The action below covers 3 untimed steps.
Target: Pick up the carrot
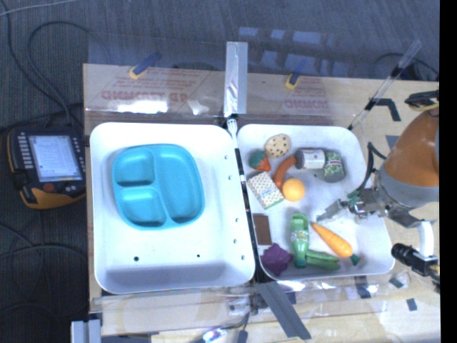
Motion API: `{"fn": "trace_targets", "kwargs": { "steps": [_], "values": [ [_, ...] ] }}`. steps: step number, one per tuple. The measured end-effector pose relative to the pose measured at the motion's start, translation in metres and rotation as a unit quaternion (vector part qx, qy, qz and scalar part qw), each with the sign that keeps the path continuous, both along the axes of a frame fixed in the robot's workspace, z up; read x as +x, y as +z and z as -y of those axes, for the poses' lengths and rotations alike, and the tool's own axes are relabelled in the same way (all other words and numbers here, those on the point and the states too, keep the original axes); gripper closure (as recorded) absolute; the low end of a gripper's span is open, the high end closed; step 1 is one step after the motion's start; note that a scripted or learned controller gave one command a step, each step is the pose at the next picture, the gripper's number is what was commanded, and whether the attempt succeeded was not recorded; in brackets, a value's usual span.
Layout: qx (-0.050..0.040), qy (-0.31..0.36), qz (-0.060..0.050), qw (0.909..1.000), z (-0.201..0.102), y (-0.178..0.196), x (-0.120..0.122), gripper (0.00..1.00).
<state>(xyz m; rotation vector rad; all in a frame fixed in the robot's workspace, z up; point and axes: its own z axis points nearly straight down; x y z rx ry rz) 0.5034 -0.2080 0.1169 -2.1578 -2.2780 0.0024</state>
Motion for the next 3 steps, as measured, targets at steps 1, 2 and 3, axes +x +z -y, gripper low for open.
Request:
{"fn": "trace_targets", "kwargs": {
  "steps": [1, 2, 3],
  "values": [
    [-0.0053, -0.040, 0.009, 0.9991, -0.050, -0.026, -0.016, 0.00],
    [-0.0035, -0.039, 0.010, 0.9992, -0.052, -0.016, -0.014, 1.00],
    [-0.0017, -0.009, 0.001, 1.0000, -0.092, 0.091, 0.008, 1.00]
  ]
}}
